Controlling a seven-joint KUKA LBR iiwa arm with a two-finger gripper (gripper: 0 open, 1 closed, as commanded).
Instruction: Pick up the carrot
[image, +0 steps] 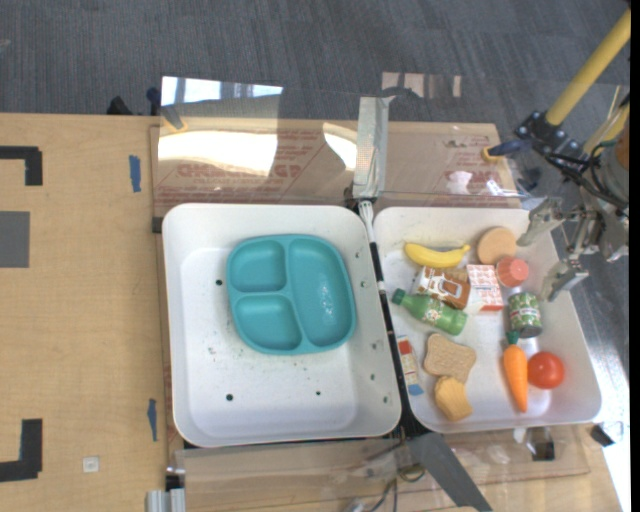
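We saw the carrot (514, 377) lying in the right bin (583, 400), near its front, just left of a tomato (546, 370). The gripper (565, 252) hung open and empty above the bin's far right edge.

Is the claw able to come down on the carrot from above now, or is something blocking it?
Probably yes. The carrot lies uncovered in the right bin, nothing on top. The tomato touches its right side and a green can stands just above it, so the claw has little room there.
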